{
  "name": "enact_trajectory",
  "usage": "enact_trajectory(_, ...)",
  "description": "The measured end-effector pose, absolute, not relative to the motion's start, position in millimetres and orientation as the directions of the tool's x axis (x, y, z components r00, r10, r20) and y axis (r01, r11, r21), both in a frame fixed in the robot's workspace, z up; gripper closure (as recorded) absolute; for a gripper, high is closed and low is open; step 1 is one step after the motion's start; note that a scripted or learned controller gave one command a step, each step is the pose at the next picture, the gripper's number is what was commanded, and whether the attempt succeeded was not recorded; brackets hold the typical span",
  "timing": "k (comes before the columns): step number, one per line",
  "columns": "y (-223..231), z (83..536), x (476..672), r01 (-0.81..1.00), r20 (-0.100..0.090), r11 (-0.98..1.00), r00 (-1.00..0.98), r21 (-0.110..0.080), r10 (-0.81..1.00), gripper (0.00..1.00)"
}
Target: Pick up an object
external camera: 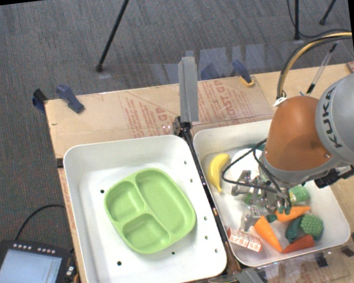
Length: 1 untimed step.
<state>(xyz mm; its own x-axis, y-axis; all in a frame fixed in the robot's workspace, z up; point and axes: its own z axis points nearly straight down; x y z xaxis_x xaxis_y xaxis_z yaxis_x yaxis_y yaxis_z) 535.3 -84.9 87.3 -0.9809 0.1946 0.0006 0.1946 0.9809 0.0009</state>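
The orange plastic toy carrot point(267, 234) lies in the right-hand shallow white bin point(228, 138), its long axis slanting from its thick end just beneath the claw point(262, 199) to its tip at the lower right. It sits directly below the claw, close enough that contact cannot be judged. Whether the claw is wide or narrow cannot be told; the metal parts blur together and nothing is plainly held. A second orange carrot piece point(294, 213) lies right of the claw, with a dark green knobbly toy point(308, 225) and a red piece point(298, 244) further down-right. A yellow banana point(217, 170) lies up-left of the claw. Far left, the other white bin point(83, 163) holds a light green divided plate point(150, 210).
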Motion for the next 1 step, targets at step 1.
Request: enact_trajectory(1, -84.2, 96.8, 535.7, 0.191, 0.001, 0.982, -0.982, 0.001, 0.191, 1.0)
